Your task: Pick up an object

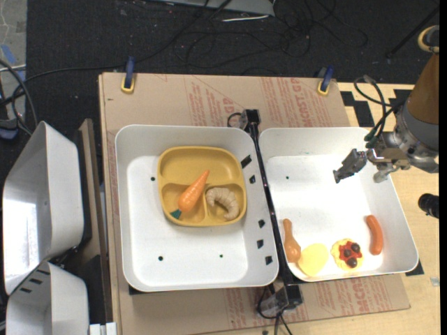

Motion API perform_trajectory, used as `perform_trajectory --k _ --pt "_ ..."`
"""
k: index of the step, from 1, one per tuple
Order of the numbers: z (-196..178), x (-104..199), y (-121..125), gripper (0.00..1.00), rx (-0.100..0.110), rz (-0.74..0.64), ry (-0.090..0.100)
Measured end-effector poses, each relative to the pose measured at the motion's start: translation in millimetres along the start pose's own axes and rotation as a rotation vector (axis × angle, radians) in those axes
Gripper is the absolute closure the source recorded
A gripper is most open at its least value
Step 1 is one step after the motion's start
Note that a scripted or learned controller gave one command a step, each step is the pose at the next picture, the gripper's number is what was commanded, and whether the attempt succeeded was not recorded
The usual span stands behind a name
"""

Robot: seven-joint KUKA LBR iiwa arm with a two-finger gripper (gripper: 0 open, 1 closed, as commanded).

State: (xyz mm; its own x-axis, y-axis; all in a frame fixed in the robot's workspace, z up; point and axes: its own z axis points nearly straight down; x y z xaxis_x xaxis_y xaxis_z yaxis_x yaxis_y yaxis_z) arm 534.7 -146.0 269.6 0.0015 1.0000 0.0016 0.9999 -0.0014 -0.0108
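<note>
Right of frame, I've got the gripper (pixel 360 165) parked over bare upper floor of the right bin (pixel 314 201), jaw state unclear, since targets, sausage (pixel 376 234) included, crowd its lower edge.

The arm (pixel 424 103) is a thick grey cylinder with a dull orange-brown band above the wrist. Black cables (pixel 377 110) loop beside it. Below sits a pale metal wrist block, and the gripper (pixel 363 166) ends in dark, angular fingers (pixel 347 166).
</note>
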Motion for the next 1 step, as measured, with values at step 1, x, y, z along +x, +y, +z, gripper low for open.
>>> perform_trajectory --k 1 --pt "-5.4 0.4 1.9 0.0 -0.01 -0.003 -0.002"
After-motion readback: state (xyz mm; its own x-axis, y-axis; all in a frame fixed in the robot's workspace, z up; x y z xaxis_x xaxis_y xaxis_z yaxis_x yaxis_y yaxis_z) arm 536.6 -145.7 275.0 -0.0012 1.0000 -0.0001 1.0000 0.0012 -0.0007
